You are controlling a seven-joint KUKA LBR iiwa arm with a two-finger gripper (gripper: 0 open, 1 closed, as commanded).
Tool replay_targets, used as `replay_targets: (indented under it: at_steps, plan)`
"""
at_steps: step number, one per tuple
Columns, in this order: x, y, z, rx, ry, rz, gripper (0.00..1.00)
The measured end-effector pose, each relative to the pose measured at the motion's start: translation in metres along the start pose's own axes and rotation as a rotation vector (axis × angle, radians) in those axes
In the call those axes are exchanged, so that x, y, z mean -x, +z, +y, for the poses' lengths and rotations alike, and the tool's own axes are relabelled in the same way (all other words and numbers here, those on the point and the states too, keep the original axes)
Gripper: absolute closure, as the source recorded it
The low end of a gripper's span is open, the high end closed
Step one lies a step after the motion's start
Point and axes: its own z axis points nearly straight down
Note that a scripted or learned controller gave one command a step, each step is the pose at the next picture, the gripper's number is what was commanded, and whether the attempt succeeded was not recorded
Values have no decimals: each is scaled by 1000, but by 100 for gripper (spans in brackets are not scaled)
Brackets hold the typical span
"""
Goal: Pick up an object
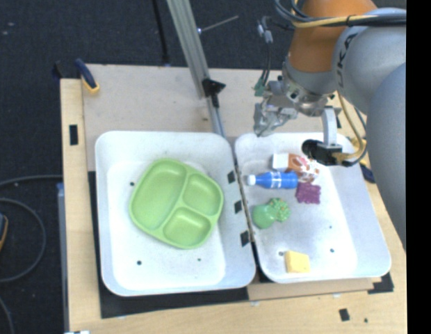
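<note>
Hovering in the upper right of the frame, the end effector (269, 125) hangs over the right bin's (354, 221) top rim with nothing between its fingers, which look slightly apart. Below it lie a blue bottle (274, 180), purple piece (308, 193), green toy (270, 213) and yellow block (296, 261). Best to descend straight onto 1 isolated item, like the yellow block.

Two white bins are set side by side on the bench. A green divided plate (176, 202) is held in the left bin (118, 270). In the right bin (354, 242), a blue bottle (274, 180), a purple piece (308, 193), a green toy (270, 213) and a yellow block (296, 261) are seen. The gripper (269, 122) is poised above that bin's far left corner.
</note>
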Motion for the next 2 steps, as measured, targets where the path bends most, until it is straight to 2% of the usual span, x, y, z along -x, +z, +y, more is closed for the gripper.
replay_targets:
  at_steps: [2]
  plan:
    - [-107, 3, -23, -1, -2, 1, 100]
